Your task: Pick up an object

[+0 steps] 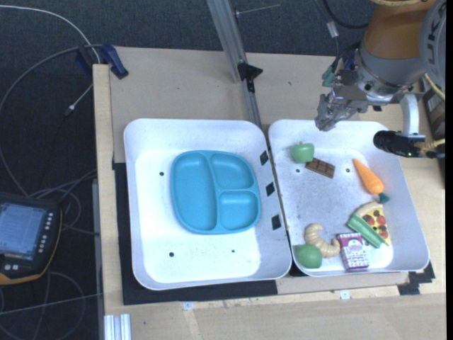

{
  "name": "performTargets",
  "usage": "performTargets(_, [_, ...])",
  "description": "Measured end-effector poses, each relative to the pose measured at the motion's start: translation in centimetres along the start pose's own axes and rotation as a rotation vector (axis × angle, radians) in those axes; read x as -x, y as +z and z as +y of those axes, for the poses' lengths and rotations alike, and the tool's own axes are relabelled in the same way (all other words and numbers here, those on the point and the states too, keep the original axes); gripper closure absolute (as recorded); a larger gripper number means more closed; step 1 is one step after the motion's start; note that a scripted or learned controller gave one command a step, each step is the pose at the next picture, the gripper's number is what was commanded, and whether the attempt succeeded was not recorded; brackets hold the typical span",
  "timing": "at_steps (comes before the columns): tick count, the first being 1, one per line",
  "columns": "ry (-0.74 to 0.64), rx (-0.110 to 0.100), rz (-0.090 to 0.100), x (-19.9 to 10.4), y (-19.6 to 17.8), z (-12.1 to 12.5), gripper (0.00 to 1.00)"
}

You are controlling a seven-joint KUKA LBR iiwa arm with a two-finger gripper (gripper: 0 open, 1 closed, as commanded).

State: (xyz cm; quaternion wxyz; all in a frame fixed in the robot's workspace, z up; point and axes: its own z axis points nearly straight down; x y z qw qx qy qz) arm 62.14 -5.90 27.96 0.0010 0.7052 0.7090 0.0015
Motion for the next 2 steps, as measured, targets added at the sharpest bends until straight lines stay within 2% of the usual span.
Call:
performTargets(1, [-0.001,0.000,0.000,-5.3,0.1,0.9,1.00])
performTargets(2, [-0.002,-0.009,0.002,-11.1,2.1,0.7,1.00])
